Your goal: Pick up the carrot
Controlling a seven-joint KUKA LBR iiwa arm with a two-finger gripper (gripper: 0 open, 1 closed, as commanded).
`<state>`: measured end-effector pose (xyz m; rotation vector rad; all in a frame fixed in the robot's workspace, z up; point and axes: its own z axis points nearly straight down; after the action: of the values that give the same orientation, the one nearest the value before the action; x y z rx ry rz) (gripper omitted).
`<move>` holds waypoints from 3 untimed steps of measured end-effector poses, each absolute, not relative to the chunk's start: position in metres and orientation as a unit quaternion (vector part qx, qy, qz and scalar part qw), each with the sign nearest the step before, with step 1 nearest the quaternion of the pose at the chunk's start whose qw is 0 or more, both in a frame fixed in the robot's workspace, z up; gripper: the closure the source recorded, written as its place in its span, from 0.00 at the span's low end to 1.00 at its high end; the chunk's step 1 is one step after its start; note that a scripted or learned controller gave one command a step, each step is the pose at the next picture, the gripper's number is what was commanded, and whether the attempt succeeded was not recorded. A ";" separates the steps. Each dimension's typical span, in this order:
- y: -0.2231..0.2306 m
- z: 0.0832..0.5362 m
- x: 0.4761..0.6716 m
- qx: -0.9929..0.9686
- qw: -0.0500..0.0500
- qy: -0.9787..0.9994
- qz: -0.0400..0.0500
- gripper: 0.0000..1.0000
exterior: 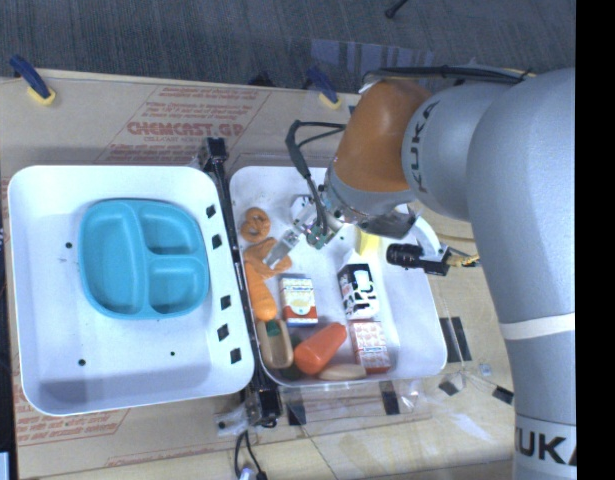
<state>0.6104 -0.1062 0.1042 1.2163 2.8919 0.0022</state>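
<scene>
Where the bench carries two white bins side by side, the left bin (32, 298) holds a blue sectioned tray (144, 258) at its centre. Right bin (424, 313): crowded with small goods. Carrot (260, 288): long, orange, lying along the bin's left wall at about 9 o'clock from bin centre, running roughly 12 to 6. Pretzel-shaped item (254, 224): just beyond the carrot's 12 o'clock end. Small carton (299, 300): just beside the carrot at its 3 o'clock. Red-orange piece (320, 348): toward 6 o'clock. Black-and-white packet (358, 290) and red-labelled box (369, 345): at 3 to 5 o'clock. Gripper (309, 224): low in the bin's upper half, near the carrot's upper end; whether its jaws are apart or together cannot be told.
</scene>
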 end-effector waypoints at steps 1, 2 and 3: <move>-0.107 0.113 0.610 0.385 0.002 0.923 0.000 1.00; -0.033 0.197 0.622 0.334 0.004 0.943 0.002 1.00; -0.035 0.193 0.620 0.335 0.001 0.942 0.000 0.00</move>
<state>0.6199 -0.0349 0.1931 1.0524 2.9579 -0.0003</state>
